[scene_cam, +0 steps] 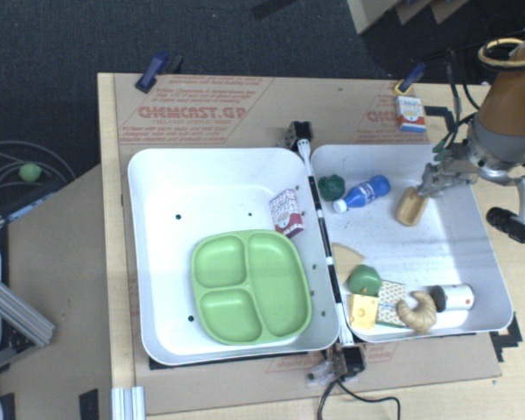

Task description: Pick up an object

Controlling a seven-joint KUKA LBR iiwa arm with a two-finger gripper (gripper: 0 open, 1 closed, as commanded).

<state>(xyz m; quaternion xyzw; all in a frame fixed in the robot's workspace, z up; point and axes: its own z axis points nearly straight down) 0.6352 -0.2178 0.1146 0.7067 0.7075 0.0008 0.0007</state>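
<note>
A tan, rounded block (410,207) lies near the right bin's (472,261) far right corner, touching the tip of the end effector (435,180); how far that is open I cannot tell. Beside it lie a blue bottle (362,192) and a dark green lump (332,185). Along the near edge crowd a green ball (364,279), yellow block (362,310), pretzel (418,311) and white tube (455,298). The left bin (157,234) holds a glossy green sectioned plate (249,285) and a red-white carton (286,213). The surface (210,112) is brown board.
</note>
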